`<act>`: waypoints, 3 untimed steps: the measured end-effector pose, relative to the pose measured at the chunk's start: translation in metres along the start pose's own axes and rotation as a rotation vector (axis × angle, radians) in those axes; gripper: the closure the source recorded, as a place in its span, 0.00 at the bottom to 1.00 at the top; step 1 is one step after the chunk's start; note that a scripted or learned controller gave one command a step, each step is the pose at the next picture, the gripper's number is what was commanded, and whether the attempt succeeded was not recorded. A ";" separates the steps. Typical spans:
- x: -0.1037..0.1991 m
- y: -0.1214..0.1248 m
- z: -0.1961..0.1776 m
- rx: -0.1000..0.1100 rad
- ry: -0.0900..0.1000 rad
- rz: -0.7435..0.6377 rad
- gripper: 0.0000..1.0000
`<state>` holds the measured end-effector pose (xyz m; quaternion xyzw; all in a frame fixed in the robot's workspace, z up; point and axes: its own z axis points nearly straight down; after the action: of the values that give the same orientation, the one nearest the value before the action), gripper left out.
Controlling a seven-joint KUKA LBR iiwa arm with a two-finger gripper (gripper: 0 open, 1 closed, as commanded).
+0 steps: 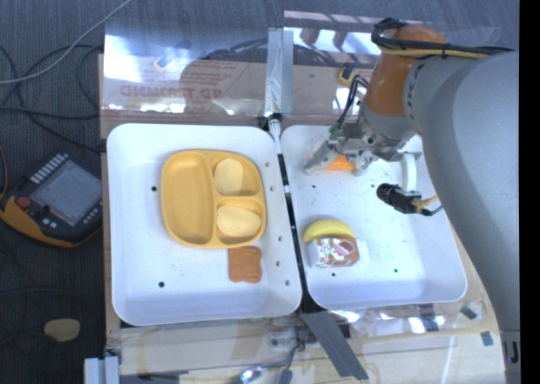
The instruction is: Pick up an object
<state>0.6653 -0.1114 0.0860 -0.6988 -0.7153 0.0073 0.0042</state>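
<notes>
The pincer (339, 157) is spread open and low over a small orange object (341, 165) near the far left corner of the right bin (439, 285), one finger to each side and nothing gripped yet. The orange piece looks flat and low, so the fingers could close above it or nudge it against the bin wall. The banana (328, 229) and the packet (337, 251) lie well apart, toward the near edge.
</notes>
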 end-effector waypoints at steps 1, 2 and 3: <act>-0.031 -0.003 0.000 0.011 0.010 -0.194 0.00; -0.015 0.000 -0.116 -0.018 -0.003 -0.299 0.00; -0.055 -0.001 -0.017 -0.037 -0.010 -0.364 0.00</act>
<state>0.6656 -0.1664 0.1037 -0.5578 -0.8299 -0.0032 -0.0107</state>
